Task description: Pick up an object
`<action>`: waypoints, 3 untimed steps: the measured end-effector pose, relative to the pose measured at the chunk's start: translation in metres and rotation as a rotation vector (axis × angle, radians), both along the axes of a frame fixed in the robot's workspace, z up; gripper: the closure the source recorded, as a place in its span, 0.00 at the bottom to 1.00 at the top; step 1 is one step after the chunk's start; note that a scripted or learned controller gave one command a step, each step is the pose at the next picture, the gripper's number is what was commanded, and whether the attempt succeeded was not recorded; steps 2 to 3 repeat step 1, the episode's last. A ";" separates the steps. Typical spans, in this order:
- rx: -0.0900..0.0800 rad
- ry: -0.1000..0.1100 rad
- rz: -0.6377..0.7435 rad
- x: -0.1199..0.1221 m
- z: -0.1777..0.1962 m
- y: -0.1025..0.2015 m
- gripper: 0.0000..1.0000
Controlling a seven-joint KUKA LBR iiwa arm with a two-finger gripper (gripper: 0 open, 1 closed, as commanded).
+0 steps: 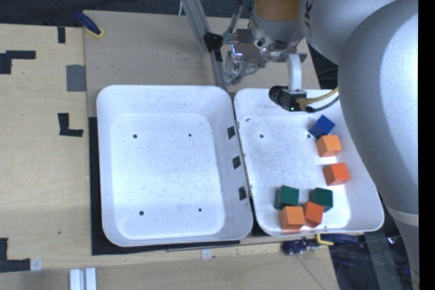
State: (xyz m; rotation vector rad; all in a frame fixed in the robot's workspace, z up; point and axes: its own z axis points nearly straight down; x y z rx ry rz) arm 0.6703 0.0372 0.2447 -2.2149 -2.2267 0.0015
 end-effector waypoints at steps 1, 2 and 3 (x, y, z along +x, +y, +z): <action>0.001 -0.001 0.001 0.000 0.001 0.053 1.00; 0.001 -0.001 0.001 0.000 0.001 0.053 1.00; 0.001 -0.001 0.001 0.000 0.001 0.053 1.00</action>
